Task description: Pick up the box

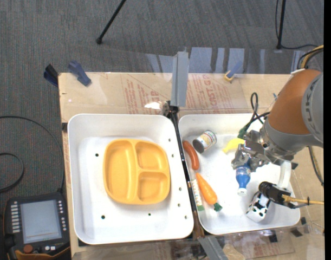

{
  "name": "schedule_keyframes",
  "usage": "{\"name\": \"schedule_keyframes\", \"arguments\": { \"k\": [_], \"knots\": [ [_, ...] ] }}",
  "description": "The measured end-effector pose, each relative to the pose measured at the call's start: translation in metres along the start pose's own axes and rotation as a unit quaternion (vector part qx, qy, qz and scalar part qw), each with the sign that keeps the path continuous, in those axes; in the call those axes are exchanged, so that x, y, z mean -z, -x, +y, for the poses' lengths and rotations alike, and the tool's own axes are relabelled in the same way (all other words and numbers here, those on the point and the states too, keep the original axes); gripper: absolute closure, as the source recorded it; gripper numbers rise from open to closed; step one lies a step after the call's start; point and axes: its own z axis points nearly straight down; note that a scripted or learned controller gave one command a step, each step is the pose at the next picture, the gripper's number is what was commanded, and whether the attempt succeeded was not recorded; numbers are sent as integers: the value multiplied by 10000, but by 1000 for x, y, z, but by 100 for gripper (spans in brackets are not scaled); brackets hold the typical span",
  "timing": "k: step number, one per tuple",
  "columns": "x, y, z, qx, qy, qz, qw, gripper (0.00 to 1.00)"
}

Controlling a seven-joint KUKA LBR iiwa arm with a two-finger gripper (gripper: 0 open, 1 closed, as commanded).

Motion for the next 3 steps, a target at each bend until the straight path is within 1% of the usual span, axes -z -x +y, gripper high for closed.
{"name": "schedule_keyframes", "arguments": {
  "k": [1, 2, 3],
  "knots": [
    [-3, 37, -6, -388, 3, 4, 9992, 100],
    [3, 40, 9, -1028, 6, 0, 9947, 100],
    [-1, 39, -36, -572, 7, 5, 9984, 100]
  ]
}}
